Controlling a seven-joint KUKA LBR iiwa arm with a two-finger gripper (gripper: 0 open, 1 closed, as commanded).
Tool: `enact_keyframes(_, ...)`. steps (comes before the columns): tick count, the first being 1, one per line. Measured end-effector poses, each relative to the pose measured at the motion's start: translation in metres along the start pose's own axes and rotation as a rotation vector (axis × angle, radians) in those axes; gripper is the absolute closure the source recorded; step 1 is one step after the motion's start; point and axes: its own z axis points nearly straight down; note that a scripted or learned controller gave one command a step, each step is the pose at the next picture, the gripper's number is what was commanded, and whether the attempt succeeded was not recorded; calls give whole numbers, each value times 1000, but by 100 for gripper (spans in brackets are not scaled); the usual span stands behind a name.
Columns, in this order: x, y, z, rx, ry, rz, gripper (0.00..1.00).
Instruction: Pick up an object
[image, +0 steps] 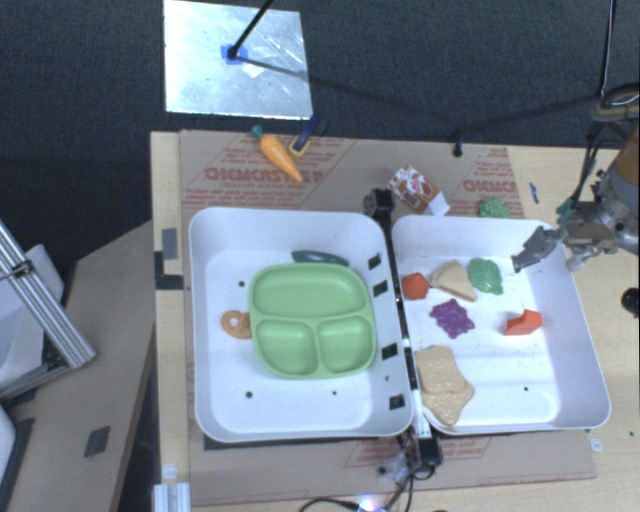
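Arm cut off at rt edge (blurry).

Green tray, purple grapes

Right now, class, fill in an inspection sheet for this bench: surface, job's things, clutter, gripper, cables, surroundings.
Surface: cardboard-covered bench bearing left bin and right bin.
Job's things: right bin holds orange piece, purple piece, green piece, tan wedge, red piece, beige slab.
Clutter: green divided tray and ring in left bin; toy carrot on the cardboard.
Gripper: gripper over right bin's far right part.
Cables: dark cable behind bins.
Surroundings: foil sheet, dark floor.
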Motion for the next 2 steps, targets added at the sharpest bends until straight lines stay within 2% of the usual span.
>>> enact_keyframes(1,1,2,-7,-12,-2,-3,0)
enact_keyframes(2,7,6,37,-9,-1,-4,0)
